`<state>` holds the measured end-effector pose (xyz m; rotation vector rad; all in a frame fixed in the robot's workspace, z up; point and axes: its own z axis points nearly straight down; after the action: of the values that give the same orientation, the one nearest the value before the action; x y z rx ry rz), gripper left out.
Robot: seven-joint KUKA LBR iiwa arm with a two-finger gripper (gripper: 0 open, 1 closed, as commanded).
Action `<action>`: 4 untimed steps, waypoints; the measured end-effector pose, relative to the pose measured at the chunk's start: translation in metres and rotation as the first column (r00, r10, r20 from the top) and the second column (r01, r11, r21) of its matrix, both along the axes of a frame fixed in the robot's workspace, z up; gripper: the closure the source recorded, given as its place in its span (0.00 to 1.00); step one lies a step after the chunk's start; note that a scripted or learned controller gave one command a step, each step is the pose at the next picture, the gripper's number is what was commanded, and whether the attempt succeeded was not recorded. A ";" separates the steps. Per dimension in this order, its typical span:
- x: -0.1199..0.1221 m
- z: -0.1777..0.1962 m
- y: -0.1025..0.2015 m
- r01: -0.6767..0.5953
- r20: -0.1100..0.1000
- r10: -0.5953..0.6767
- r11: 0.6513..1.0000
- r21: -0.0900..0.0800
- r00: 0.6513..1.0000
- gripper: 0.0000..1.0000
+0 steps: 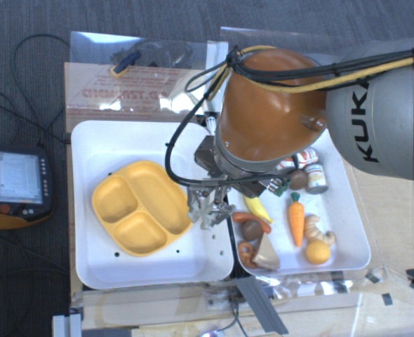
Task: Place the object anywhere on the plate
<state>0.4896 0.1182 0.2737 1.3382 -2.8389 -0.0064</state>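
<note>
Plate (140,206) beside hand (208,208)

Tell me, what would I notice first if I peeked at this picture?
The big arm, grey with a shiny orange band, reaches in from the right and covers the top of the right bin. Next comes the yellow plate with three hollows, lying in the left bin. Then the toy food in the right bin: a carrot, a banana and an orange.
</note>
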 end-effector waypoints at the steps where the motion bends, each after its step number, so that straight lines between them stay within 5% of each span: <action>1: 0.010 -0.005 0.042 -0.484 0.001 0.484 0.875 0.004 0.875 1.00; 2: 0.011 -0.005 0.042 -0.484 0.001 0.484 0.875 0.004 0.875 0.00; 3: 0.050 0.122 0.073 -0.460 0.010 0.460 0.888 0.002 0.888 0.00; 4: 0.000 -0.095 0.095 -0.611 -0.008 0.611 0.792 0.006 0.792 0.00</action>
<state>0.4900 0.2131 0.1787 2.1770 -2.2491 -0.0155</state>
